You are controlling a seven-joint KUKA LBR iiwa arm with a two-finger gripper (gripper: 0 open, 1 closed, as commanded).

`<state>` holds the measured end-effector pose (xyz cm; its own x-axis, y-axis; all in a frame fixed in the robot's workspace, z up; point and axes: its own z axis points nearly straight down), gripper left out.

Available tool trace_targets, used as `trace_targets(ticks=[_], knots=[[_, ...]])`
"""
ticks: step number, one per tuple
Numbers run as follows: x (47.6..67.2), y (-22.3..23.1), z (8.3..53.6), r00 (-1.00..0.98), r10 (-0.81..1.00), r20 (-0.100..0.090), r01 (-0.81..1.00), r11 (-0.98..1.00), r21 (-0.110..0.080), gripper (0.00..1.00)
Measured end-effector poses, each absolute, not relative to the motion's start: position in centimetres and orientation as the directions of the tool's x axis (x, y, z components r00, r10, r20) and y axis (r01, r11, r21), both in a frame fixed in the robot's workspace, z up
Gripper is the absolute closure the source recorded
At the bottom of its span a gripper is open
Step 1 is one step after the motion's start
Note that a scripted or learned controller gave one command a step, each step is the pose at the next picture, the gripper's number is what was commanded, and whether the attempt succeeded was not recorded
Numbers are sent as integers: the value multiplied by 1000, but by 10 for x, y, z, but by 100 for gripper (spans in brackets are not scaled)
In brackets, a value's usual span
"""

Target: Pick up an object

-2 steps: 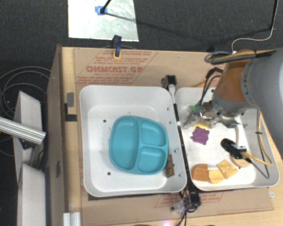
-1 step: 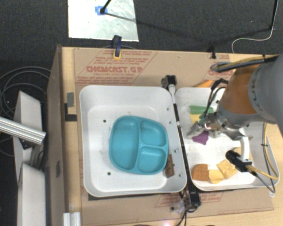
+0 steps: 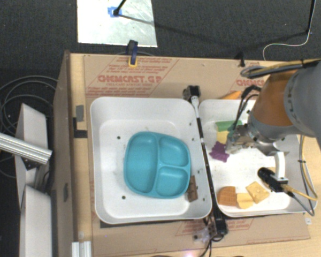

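Purple block [image 3: 219,152] sits just beside the pincer [image 3: 236,142], crowded by yellow [image 3: 222,136] and green [image 3: 224,126] pieces. A grab could slip or snag a neighbour; I cannot tell its opening.

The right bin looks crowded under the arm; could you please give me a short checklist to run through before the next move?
1. Tool over the right bin: ok.
2. Object close to the tool: ok, the purple piece lies just beside it, the green piece and yellow piece just above.
3. Something between the tool's tips: cannot tell.
4. Other targets unobstructed: ok, the tan pieces lie in the open near the front wall.
5. Black object by the arm's cable: cannot tell what it is.
6. Blue tray in the left bin: ok, apart from the arm.
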<state>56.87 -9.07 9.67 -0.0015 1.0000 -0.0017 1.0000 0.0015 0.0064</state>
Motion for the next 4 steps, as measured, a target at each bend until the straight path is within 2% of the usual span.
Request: trace_targets(ticks=[1,2,3,4], knots=[[568,-91,96,-1,1000,-1,1000,1,6,0],[580,-91,85,-5,1000,1,1000,5,2,0],[610,-93,85,-5,1000,0,1000,5,5,0],[610,-93,96,-7,1000,0,1000,7,6,100]])
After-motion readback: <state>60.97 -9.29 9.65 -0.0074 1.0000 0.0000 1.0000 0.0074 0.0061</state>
